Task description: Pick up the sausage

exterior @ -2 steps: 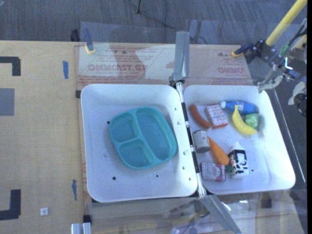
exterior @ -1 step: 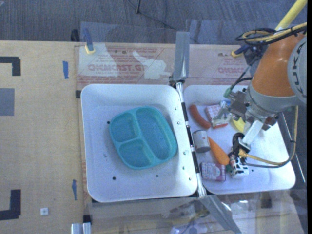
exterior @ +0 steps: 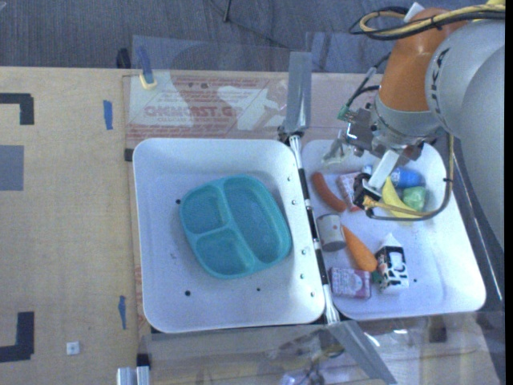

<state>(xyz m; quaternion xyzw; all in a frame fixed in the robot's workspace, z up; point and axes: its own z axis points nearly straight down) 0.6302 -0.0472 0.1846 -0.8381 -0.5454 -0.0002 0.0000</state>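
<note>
Pincer [exterior: 350, 139] of mine hangs over the right bin's [exterior: 449, 271] upper part; how open, I cannot tell. Sausage [exterior: 329, 191] lies just lower-left of it.

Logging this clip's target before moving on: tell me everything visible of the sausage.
The sausage is a smooth, reddish-brown link with rounded ends, seemingly whole. It lies flat and slanted in the right bin, close to the wall beside the left bin, apart from the grey can below it. Whether the pale packet next to it touches it is unclear.
</note>
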